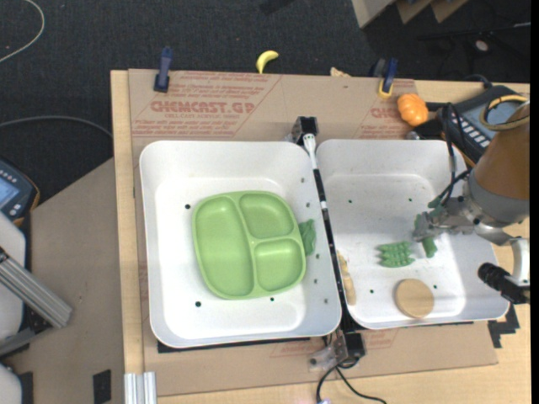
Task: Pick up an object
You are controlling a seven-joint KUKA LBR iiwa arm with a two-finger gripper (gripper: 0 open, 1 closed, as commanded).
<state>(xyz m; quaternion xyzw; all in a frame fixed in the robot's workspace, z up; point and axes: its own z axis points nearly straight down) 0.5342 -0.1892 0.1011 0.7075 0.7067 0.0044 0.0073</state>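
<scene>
Two white bins sit side by side on the tabletop (210,112). Nearest, in the right bin (370,162), lies a round tan disc (413,298). Just behind it lies a green leafy toy (396,254). The tool (427,230) hangs right beside that toy. The left bin (164,225) holds a green divided plate (248,244).

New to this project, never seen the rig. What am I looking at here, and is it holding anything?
One fixed camera looks down at a slant on a bench with two shallow white bins. The grey arm with an orange band reaches in from the right. Its two-finger gripper is low in the right white bin, just above a small green leafy toy; whether it grips anything can't be told. A round tan wooden disc lies nearby. The left white bin holds a green divided plastic plate.
</scene>
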